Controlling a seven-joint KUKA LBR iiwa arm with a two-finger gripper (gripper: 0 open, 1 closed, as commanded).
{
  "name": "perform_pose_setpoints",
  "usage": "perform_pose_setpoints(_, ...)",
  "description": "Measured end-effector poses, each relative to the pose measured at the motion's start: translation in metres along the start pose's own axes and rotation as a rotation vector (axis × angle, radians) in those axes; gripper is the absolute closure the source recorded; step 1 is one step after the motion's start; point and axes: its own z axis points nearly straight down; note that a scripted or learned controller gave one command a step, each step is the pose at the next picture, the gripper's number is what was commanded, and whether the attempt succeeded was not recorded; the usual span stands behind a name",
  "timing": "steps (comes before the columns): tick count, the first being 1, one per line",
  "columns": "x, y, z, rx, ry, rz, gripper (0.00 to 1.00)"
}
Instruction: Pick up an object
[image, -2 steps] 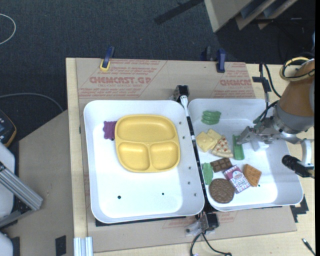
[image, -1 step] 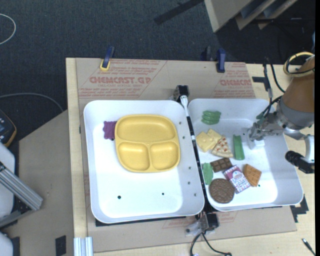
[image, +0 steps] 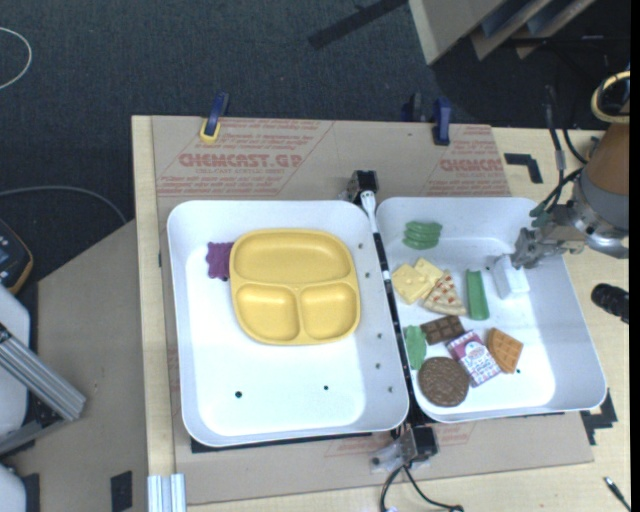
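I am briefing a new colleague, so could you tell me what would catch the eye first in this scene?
The yellow divided tray dominates the left bin, with a small purple object at its left edge. The right bin holds a cluster of toy foods, among them a brown round cookie at the front. The gripper hangs over that bin's back right part.

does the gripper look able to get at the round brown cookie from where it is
Probably yes. The gripper hovers over the right bin, and the round brown cookie lies uncovered near the front, though the pink packet touches it.
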Motion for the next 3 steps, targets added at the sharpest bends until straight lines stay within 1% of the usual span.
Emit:
perform_pose_setpoints(1, -0.003, 0.008, -0.041, 0.0, 0.001, 0.0, 1.0)
perform_pose_setpoints(2, -0.003, 0.009, -0.063, -0.002, 0.0, -0.001, 1.0)
perform_pose_setpoints(3, 0.035, 0.004, -0.056, 0.003, 0.002, 0.002, 1.0)
